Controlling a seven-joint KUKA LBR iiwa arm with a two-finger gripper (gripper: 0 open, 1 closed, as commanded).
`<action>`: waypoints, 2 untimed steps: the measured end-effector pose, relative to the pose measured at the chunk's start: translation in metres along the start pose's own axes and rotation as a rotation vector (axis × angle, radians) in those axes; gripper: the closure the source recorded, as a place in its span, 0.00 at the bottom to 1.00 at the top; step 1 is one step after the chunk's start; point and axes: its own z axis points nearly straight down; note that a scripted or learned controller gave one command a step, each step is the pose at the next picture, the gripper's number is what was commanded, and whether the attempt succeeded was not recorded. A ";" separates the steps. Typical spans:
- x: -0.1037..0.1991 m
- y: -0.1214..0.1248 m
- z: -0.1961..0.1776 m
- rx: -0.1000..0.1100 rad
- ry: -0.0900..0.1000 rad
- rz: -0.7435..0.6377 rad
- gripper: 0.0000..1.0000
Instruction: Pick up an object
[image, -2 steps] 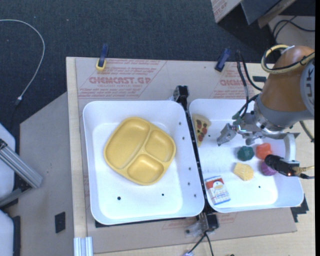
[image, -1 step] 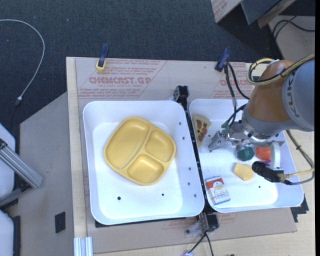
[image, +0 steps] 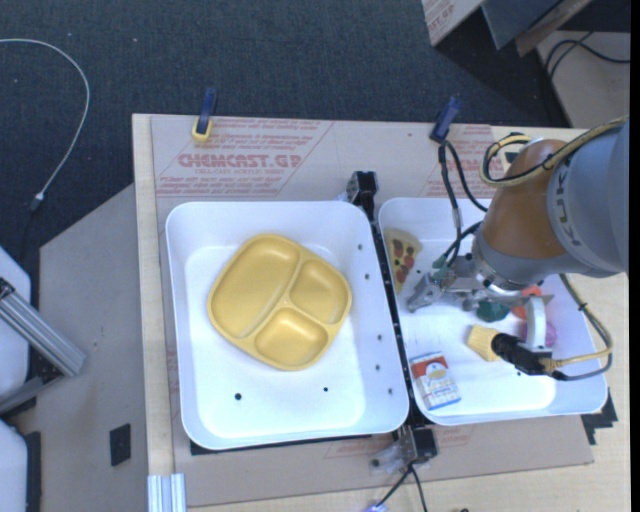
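My gripper (image: 424, 285) hangs low over the left part of the right bin (image: 500, 400), reaching in from the right under the grey arm and its orange band. Its fingers stand apart, open, and nothing shows between them. A toy pizza slice (image: 402, 256) lies just up and left of the fingertips, against the bin's left wall. A small red, white and blue box (image: 436, 379) lies at the bin's front left. Beneath the wrist, partly hidden, sit an orange-red item (image: 521, 311) and a white ring (image: 538, 322).
The left bin (image: 200, 400) holds a yellow divided plate (image: 279, 301) near its middle. A black divider strip (image: 384, 300) runs between the two bins. Blue clamps (image: 205, 105) grip the bench board at the back.
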 end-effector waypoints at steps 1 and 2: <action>0.000 0.001 -0.013 -0.006 -0.001 0.000 1.00; -0.003 -0.004 -0.074 -0.010 -0.003 -0.001 1.00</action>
